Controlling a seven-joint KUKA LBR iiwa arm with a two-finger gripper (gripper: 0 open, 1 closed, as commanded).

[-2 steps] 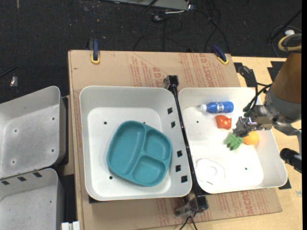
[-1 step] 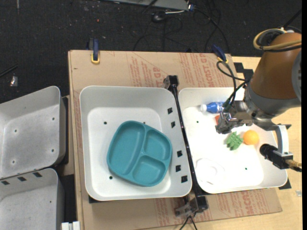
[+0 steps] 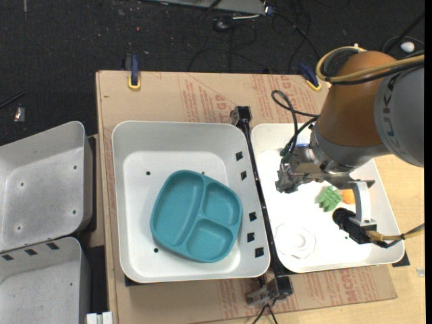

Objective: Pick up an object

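Arm reaching in from right, orange band looming over right bin. Claw hanging low over that bin's left half, nothing showing between its fingers; wide or narrow — cannot tell from this angle. Green object lying just right of claw, orange piece touching its far side. White round lid sitting near front. Teal divided plate resting tilted in left bin. Both bins sitting on table.
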